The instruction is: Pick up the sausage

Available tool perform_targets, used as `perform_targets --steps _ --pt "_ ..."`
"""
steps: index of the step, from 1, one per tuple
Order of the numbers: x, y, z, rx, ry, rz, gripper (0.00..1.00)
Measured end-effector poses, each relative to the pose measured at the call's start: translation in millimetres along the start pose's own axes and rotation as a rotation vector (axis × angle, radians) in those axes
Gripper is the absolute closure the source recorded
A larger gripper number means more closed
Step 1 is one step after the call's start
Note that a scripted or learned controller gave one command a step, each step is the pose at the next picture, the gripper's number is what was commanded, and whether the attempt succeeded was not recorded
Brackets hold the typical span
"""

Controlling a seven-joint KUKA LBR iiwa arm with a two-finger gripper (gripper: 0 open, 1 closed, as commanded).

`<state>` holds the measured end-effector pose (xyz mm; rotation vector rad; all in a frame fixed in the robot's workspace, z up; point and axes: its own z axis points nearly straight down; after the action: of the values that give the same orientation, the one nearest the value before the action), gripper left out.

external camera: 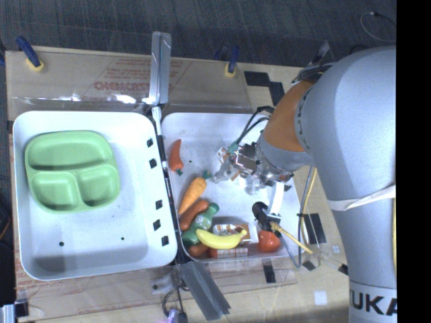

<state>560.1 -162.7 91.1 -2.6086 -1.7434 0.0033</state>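
Arm [357,113] arches over right bin [202,130] (wrist bent left); tool [225,165] near sausage [194,212].

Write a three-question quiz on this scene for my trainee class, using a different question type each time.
1. True or false: the gripper is above the green tray.
2. Which lies nearest the left bin? A) pepper B) tomato C) banana
3. Fill in: the sausage lies beside the carrot in the ____ bin.

Key: 1 false; 2 A; 3 right.
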Motion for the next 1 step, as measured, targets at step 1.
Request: perform_targets --steps 1 --pt "54.9 -9.0 -37.2 -0.004 -0.001 -0.326 0.0"
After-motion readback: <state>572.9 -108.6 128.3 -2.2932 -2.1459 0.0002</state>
